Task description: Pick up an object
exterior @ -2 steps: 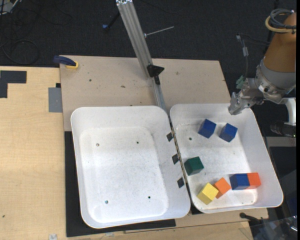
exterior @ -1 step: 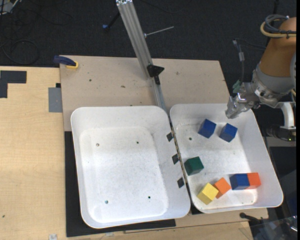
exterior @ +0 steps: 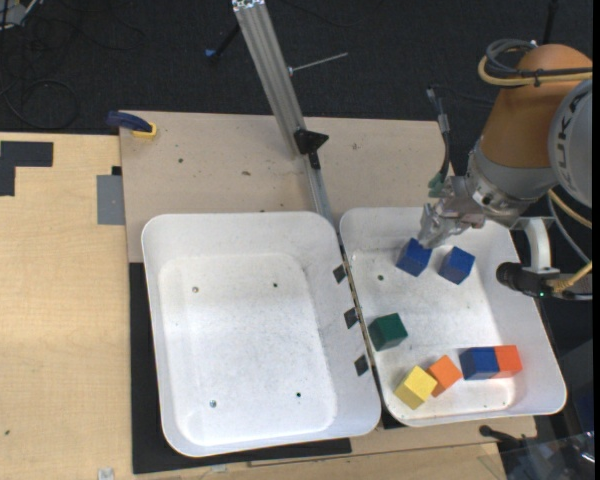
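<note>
Claw (exterior: 437, 230) just above 2 blue cubes (exterior: 414, 258) in right bin (exterior: 540, 383)

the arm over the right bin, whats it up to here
The grey arm's gripper is down in the right bin, just above one blue block, with a second blue block beside it. Nothing looks lifted yet. A green block lies near the divider, and a yellow block, two orange ones and another blue sit along the near edge.

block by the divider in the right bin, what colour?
Dark green; it shows best in the camera view, beside the black clips.
</note>
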Robot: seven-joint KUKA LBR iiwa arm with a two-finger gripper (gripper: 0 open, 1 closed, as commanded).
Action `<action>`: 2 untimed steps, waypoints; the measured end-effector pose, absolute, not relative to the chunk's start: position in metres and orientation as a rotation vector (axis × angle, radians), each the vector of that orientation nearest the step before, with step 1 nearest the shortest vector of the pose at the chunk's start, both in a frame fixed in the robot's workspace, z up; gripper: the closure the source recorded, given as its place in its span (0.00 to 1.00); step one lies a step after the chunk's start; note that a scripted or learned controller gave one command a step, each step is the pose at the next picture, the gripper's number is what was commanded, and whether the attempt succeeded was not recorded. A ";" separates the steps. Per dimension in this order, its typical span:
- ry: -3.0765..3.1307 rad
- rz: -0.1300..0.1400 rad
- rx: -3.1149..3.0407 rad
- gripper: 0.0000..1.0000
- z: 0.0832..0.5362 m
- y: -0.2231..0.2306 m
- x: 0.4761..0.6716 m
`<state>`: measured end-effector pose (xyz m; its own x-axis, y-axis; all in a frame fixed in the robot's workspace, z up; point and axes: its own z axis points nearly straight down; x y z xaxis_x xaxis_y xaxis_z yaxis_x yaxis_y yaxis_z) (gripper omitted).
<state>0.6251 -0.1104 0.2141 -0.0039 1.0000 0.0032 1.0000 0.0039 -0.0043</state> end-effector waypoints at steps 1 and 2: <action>-2.221 0.003 -2.214 1.00 0.207 -0.063 0.612; -2.222 0.002 -2.213 1.00 0.220 -0.010 0.596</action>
<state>0.5958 -0.0098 0.2202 -0.0042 1.0000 0.0032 1.0000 0.0042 -0.0046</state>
